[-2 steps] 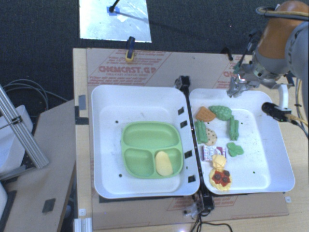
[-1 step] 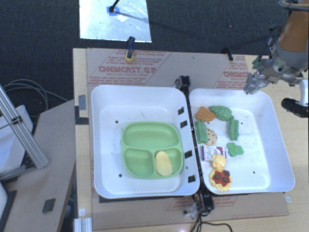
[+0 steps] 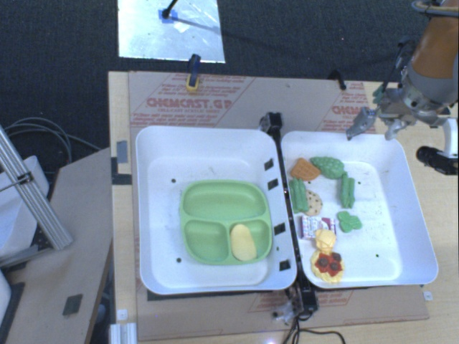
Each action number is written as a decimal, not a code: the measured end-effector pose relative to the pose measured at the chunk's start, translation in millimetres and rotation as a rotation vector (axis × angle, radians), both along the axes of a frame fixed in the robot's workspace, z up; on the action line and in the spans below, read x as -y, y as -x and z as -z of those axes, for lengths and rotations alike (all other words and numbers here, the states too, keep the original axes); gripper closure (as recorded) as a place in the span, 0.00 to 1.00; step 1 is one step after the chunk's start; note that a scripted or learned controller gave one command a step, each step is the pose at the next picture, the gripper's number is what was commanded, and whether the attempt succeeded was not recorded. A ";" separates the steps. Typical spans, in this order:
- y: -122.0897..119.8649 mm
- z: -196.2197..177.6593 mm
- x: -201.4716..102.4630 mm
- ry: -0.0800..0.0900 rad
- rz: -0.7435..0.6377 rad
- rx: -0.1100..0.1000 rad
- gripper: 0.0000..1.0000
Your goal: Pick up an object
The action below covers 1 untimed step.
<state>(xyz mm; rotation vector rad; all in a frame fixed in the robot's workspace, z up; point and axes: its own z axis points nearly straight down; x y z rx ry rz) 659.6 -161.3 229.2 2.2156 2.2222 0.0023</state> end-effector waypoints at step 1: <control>25.5 75.0 43.2 0.000 0.006 -0.008 0.00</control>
